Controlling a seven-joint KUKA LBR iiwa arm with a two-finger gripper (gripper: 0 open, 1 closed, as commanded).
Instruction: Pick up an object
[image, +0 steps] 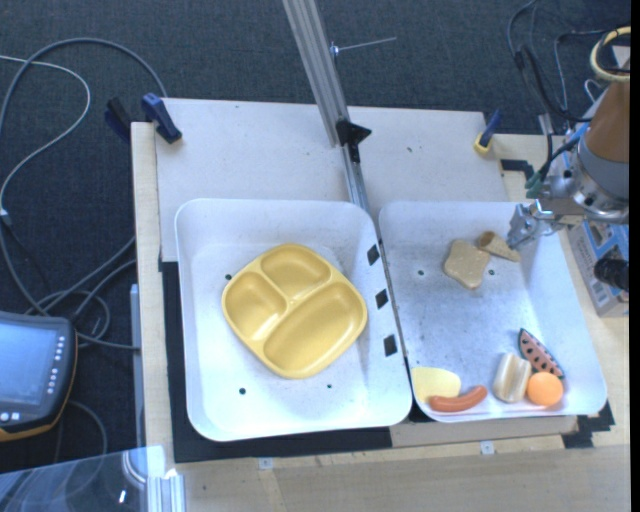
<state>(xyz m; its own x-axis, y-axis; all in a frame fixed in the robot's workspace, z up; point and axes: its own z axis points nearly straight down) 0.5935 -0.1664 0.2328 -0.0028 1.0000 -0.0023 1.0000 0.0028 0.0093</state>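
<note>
1. The left bin (200, 240) holds a yellow divided plate (294, 310), lying flat near its middle and playing no part in the pick.
2. In the right bin (420, 225), a tan bread slice (466, 265) lies toward the far side, with a smaller tan piece (497, 246) touching its right corner.
3. Along the near rim sit a pale yellow wedge (436, 381), a red sausage (457, 402), a bun (511, 377), an orange ball (545, 389) and a dark spotted slice (541, 352), packed close together.
4. The gripper (522, 226) hangs just beside the smaller tan piece, at the right bin's far right; whether its tips are apart or together cannot be told from this angle.
5. Judging by position, the tan pieces are the likely target. A good grasp would centre on one piece alone, descend straight, and close across its narrow side so the neighbouring slice is not nudged away.
</note>
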